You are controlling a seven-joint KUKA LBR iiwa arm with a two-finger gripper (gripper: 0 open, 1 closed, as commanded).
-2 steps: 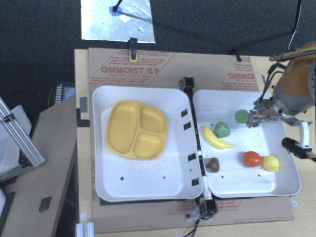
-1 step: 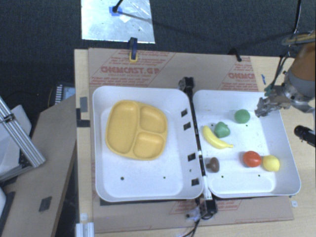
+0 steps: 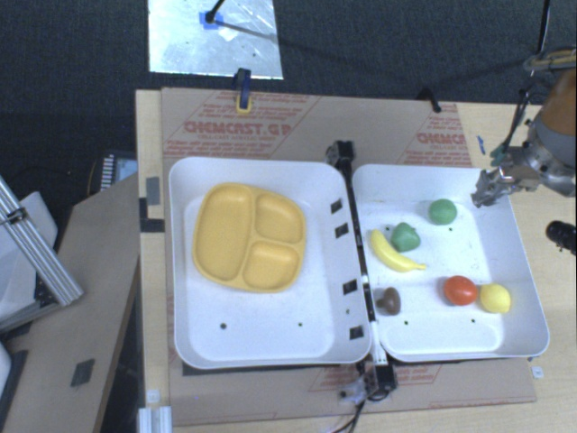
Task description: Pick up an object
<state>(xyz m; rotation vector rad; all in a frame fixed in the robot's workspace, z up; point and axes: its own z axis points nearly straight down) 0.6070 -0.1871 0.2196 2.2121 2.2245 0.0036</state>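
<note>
Dark blue carpet floor, pale wooden bench — silver foil sheet, aluminium frame at left

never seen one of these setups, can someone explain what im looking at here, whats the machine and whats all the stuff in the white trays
One camera looks down at a slant on a bench. The grey machine at the right edge is a robot arm; its gripper hangs over the far rim of the right bin, with nothing seen held. That bin holds toy food: a green ball, a green pepper-like piece, a banana, a brown piece, a red tomato-like piece and a yellow lemon-like piece. The left bin holds a yellow divided plate.
</note>
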